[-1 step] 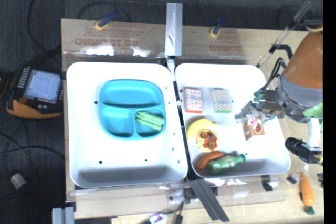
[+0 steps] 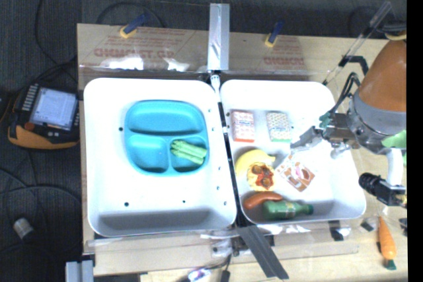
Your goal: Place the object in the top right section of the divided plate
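Observation:
A blue divided plate [image 2: 158, 119] lies in the left bin [image 2: 106, 208]. A green bundle of vegetable sticks [image 2: 190, 151] rests in the plate's lower right section. The plate's wide upper section and lower left section show bare blue. My gripper [image 2: 305, 140] hangs over the right bin [image 2: 277, 86], reaching in from the right. It is just above a red and white snack packet [image 2: 296, 174] and to the right of a banana [image 2: 253, 158]. Nothing can be seen held in it.
The right bin also holds a red-striped packet [image 2: 242, 125], a pale green packet [image 2: 278, 125], a pizza slice [image 2: 261, 175], a sausage [image 2: 254, 198] and a green bottle [image 2: 285, 209]. A raised ridge [image 2: 225, 142] separates the two bins.

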`<move>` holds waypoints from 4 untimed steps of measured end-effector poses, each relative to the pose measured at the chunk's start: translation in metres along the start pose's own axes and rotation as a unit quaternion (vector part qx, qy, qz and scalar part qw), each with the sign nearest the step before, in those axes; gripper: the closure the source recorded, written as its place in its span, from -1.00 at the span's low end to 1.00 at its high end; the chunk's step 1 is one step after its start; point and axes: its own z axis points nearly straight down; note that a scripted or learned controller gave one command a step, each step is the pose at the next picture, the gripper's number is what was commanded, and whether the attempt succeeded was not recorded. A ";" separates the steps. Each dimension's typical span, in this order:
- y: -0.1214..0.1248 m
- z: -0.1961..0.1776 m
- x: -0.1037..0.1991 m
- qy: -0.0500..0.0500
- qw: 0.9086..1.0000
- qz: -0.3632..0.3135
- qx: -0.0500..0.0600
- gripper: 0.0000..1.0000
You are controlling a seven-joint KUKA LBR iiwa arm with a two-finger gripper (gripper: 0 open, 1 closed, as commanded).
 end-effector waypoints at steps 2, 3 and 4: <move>0.027 -0.115 0.022 -0.001 0.952 -0.306 -0.002 -1.00; 0.065 -0.153 0.054 -0.001 0.858 -0.513 -0.003 -1.00; 0.065 -0.153 0.054 -0.001 0.858 -0.513 -0.003 -1.00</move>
